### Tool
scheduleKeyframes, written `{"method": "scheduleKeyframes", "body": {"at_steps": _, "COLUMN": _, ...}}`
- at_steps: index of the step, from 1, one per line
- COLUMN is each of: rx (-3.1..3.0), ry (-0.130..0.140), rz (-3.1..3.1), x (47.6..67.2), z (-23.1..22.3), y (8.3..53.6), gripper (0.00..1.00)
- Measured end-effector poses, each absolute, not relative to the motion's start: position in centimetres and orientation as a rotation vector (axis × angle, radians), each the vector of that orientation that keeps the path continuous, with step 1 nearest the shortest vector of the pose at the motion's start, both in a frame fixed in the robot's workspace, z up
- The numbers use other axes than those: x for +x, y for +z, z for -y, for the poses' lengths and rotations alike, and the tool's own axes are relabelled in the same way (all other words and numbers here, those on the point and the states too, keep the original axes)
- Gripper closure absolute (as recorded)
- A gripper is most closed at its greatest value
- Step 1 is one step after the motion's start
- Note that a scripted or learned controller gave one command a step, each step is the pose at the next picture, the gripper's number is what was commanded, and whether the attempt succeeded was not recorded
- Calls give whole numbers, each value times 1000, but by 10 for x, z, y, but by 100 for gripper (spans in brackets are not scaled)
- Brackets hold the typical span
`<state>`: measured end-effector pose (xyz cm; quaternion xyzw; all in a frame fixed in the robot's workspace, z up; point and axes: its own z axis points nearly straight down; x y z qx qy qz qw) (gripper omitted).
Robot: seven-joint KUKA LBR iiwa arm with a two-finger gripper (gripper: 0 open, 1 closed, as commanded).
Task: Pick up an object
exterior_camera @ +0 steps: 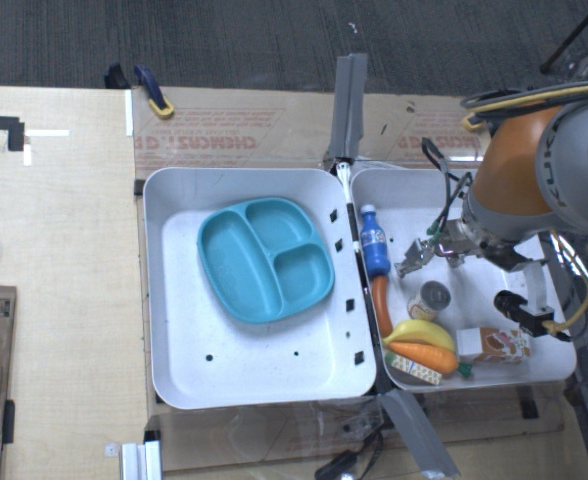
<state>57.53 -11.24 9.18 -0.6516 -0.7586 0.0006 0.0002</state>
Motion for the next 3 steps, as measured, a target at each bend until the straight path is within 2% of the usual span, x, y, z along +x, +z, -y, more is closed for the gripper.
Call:
{"method": "scheduleKeyframes", "body": {"at_steps": 1, "rx": -2052, "ry": 2, "rz": 2379, "x": 575, "z": 114, "y": 101, "gripper": 100}}
{"method": "scheduleKeyframes", "body": {"at_steps": 2, "rx": -1918, "ry": 2, "rz": 2486, "x": 553, "z": 118, "y": 91, "gripper": 100}}
{"method": "scheduleKeyframes", "body": {"at_steps": 3, "rx": -1919, "ry": 2, "rz": 2486, "x": 553, "z": 118, "y": 91, "gripper": 0}}
